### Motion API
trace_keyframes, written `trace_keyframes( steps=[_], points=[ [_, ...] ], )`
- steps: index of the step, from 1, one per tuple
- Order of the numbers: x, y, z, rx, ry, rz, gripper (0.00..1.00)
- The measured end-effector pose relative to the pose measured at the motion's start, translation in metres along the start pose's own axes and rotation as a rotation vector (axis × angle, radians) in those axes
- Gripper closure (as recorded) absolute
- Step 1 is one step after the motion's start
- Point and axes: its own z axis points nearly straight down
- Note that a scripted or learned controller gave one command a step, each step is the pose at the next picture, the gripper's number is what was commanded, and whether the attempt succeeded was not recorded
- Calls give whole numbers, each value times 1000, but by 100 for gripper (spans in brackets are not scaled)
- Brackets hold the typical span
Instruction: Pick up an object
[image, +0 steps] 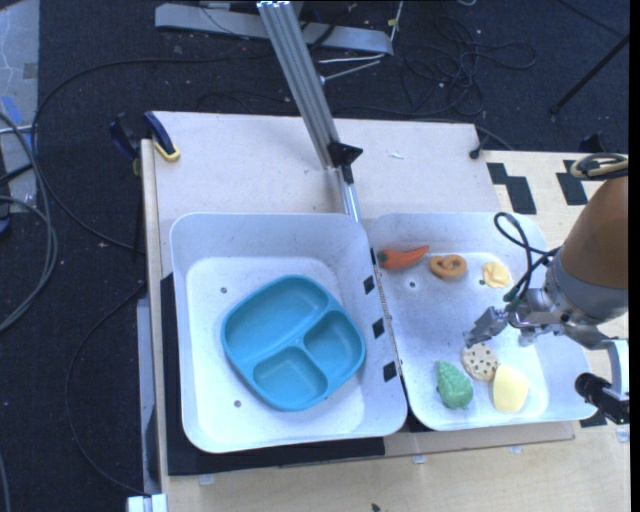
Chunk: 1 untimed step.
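Observation:
The right bin holds an orange carrot-like piece, a brown pretzel, a small yellow piece, a green lump, a spotted cookie and a pale yellow lemon-like piece. My gripper hangs low over the right bin, just above the cookie and left of the arm's wrist. Nothing shows between its fingers.
A blue divided tray lies in the left bin. A slanted metal pole rises behind the bins. Cables run along the arm at the right bench edge.

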Motion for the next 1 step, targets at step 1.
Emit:
trace_keyframes(
  steps=[1],
  points=[
    [3, 8, 48, -1, 0, -1, 0]
  ],
)
